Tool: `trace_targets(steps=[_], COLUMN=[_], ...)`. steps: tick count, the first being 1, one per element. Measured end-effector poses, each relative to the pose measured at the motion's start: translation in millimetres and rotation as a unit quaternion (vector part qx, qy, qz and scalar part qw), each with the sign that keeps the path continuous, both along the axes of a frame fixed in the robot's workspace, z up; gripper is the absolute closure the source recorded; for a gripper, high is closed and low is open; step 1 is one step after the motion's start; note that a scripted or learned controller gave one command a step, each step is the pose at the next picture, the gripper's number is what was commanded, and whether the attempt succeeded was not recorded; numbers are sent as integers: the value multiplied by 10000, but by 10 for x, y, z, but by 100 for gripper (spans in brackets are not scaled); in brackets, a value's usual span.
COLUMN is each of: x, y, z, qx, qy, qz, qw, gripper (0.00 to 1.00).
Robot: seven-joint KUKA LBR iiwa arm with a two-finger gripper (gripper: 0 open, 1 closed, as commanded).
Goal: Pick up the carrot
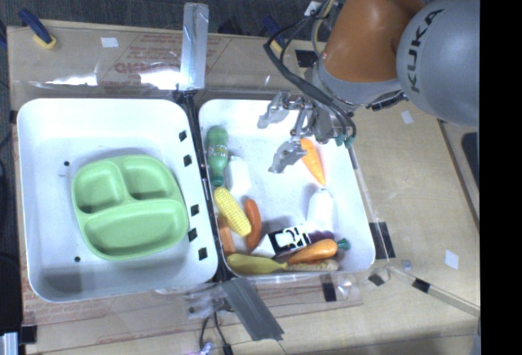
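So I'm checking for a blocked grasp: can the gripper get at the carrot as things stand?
Probably yes. The gripper is already at the carrot in the right bin, with the carrot's top beside a finger, and nothing lies over it.

**Open floor left of tool, clutter below**

The right bin point(245, 113) has bare floor just left of the tool point(295, 133). Farther left, a bottle point(217, 151) and corn point(232, 210) line the wall. Below the tool, a white bottle point(320, 208) and a heap of toy food point(281, 251) crowd the bin's near end.
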State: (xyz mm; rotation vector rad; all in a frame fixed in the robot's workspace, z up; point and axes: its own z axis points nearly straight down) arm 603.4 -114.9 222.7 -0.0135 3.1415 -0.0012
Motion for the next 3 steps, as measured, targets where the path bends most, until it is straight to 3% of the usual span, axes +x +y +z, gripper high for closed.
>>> trace_targets(steps=[1,2,3], x=[417,226,266], y=[-475,-645,-623], z=[-428,-1340,-1194], qx=[4,12,0], qy=[10,26,-21], qz=[232,200,243], qw=[9997,9998,9997], gripper=[0,0,100])
